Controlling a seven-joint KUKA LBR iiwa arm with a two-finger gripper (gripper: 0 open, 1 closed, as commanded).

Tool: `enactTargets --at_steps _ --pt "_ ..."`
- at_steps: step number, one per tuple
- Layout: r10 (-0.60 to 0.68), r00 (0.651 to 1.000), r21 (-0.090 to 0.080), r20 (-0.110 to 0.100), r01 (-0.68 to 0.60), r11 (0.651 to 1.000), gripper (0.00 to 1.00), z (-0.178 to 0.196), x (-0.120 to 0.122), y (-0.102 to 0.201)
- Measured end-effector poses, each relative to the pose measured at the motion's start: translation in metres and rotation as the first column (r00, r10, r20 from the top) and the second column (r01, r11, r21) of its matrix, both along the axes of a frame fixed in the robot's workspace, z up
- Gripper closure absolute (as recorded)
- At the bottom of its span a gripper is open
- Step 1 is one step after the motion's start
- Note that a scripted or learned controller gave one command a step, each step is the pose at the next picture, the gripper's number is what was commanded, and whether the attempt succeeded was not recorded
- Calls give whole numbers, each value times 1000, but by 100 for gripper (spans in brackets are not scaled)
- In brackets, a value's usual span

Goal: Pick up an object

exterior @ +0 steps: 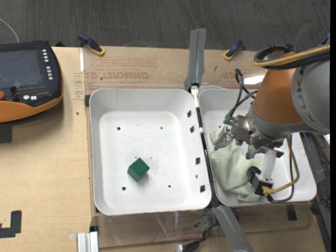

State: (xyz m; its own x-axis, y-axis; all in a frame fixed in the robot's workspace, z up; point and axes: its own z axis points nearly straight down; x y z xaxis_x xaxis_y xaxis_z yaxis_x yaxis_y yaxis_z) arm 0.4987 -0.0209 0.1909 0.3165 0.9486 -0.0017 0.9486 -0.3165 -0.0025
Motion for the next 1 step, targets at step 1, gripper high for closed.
enactTargets --at_steps 1 --pt "0 1000 0 0 0 1000 0 0 0 0"
